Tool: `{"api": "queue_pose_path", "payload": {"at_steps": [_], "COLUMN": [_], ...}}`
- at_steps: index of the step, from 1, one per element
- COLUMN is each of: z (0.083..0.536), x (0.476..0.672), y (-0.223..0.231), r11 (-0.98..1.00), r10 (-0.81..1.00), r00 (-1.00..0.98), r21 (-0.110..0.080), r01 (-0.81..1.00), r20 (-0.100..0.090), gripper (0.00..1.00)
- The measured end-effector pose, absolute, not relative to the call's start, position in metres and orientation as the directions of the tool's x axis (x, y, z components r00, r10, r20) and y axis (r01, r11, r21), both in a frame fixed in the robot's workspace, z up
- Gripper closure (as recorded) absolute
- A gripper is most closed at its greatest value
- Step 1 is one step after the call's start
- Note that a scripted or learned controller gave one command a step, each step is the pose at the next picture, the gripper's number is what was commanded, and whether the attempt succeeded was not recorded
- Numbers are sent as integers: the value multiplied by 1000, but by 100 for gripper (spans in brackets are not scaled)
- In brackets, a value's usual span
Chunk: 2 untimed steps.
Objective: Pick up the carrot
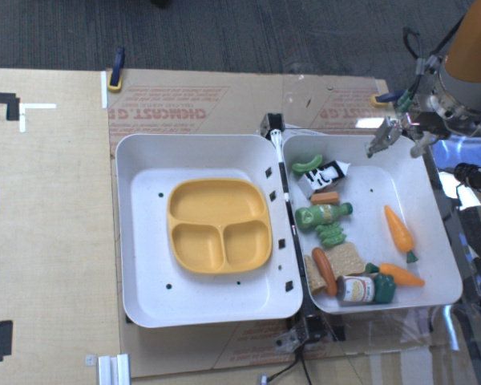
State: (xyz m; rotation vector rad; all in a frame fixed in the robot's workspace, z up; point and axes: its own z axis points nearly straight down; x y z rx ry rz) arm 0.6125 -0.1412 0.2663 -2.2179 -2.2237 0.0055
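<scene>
A grey-and-orange arm hangs over the far right corner of the right-hand bin, its pincer poised above the rim with nothing between its fingers; they look spread, one prong reaching left toward the bin's back wall and the other toward the arm. The carrot lies on the bare white floor of that bin, toward its right side, its orange body slanting from upper left to lower right with the green stub at the near end. A second carrot rests near the front wall, touching a small bottle — the poorer target, crowded as it is. To the left of the first carrot sit a green bottle, a sausage on a slice of bread, and a black-and-white card at the back, all well apart from it. The left bin holds a yellow divided plate.

The step in hand appears to be the approach. Done well, it likely means carrying the pincer forward and a little left until it stands directly over the carrot's thick middle, turning the wrist so the fingers close across the narrow width and not along its length, then descending straight — low enough to catch the rounded sides below their widest point. A tapered, smooth body may squirt out toward its tip if pinched too near the end.
</scene>
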Motion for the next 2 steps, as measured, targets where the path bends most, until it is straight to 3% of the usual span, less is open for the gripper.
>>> {"api": "queue_pose_path", "payload": {"at_steps": [1, 2], "z": [120, 130], "x": [519, 521], "y": [-185, -186], "r11": [27, 21], "r10": [1000, 1000], "r00": [-27, -21], "r21": [2, 5], "r01": [1000, 1000], "r20": [-2, -4], "gripper": [0, 100]}}
